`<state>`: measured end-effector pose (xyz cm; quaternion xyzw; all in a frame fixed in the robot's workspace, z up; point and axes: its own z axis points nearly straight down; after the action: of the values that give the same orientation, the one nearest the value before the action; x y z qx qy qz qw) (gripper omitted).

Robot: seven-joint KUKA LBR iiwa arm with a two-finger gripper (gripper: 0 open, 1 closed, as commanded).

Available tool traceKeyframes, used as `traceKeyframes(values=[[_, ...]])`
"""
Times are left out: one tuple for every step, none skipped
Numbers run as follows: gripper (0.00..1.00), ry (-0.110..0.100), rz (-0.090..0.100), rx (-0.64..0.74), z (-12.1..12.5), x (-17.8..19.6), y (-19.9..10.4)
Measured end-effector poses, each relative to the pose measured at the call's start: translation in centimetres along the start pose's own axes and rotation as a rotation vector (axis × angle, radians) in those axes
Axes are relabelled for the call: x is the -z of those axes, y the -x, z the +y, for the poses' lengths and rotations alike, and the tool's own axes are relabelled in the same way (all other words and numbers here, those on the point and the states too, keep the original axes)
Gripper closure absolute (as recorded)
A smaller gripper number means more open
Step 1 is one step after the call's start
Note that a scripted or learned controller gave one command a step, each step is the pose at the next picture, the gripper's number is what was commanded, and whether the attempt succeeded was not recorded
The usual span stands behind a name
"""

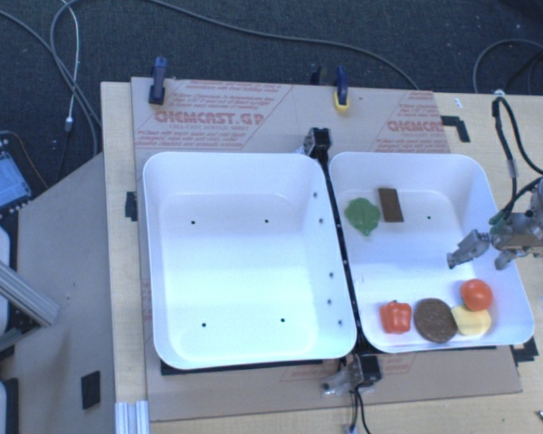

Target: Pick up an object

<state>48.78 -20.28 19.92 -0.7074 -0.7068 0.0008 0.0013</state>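
The right bin [452,168] holds several small items. A green leafy piece [363,215] and a brown block [391,204] lie near its far left. Along the near wall sit a red pepper [395,316], a round brown patty [434,320], a yellow piece [471,323] and a red tomato [476,293]. My gripper [481,256] hovers over the bin's right side, just beyond the tomato. Its fingers are open and spread apart, with nothing between them.
The left bin [163,242] stands beside the right one, their walls touching along the middle. Clamps [341,91] hold the cardboard sheet at the bench's far edge. Cables [516,152] run along the right, near the arm.
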Motion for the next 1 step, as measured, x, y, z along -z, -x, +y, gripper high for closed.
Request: traceKeyframes(values=[[0.0, 0.004, -0.001, 0.001, 0.09, 0.16, -0.01]])
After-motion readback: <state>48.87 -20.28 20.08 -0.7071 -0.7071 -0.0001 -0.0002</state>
